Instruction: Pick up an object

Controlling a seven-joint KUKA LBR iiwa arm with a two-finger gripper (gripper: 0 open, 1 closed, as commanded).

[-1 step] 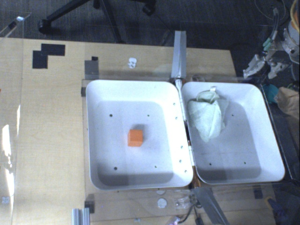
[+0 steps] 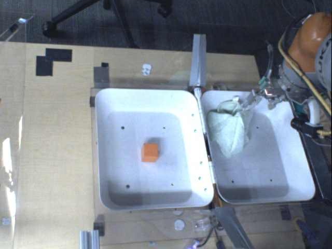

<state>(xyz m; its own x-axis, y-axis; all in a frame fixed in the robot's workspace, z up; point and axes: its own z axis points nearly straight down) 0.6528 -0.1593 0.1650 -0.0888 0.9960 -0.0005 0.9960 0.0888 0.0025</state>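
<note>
Up at the far edge of the right bin (image 2: 290, 191), the hand (image 2: 248, 101) reaches in from the right, its fingers clamped on the top of a white cloth (image 2: 228, 131). From that pinched point the cloth hangs and spreads downward in a crumpled cone, its lower folds resting on the bin floor close to the left wall, beside the divider between the two bins. Behind the hand, the grey arm (image 2: 290, 84) runs to the right, with cables looping around it and the orange band (image 2: 306, 32) showing at the upper right corner.

Across the divider, the left bin (image 2: 114, 191) holds an orange cube (image 2: 150, 152) sitting flat near the middle of its floor, well apart from the cloth and the hand. Both bins lie side by side on the pale wooden table (image 2: 52, 139). Black tape patches (image 2: 52, 60) mark the table's far left part. Beyond the table's far edge, the dark legs of a chair base (image 2: 114, 1) spread over the grey floor
</note>
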